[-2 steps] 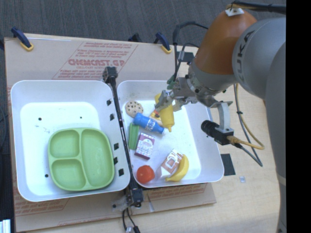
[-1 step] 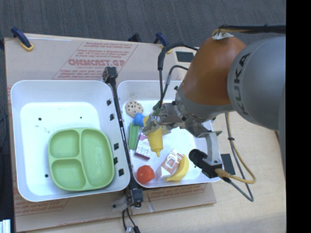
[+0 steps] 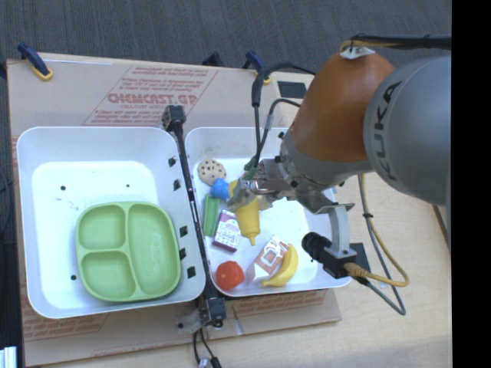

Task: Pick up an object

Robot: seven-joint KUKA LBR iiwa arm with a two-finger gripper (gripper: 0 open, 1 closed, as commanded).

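**Gripper low over a crowded bin**

The arm leans in from the right, and its gripper sits down among the toys in the right bin. Whether it is open or closed I cannot tell; the wrist hides too much of it. It hangs just beside the blue piece and right at the top of the yellow bottle, close enough that either could be the target.

Everything is packed tightly here. The cookie lies just above the blue piece, a green stick runs along the bin's left wall, a purple carton touches the bottle, and a tomato, a red-and-white box and a banana crowd the near end. The left bin holds a green tray.

The risk, as I see it, is a bad grip: the bottle looks smooth and could slip out, or the gripper may nudge neighbours aside and come up with nothing.
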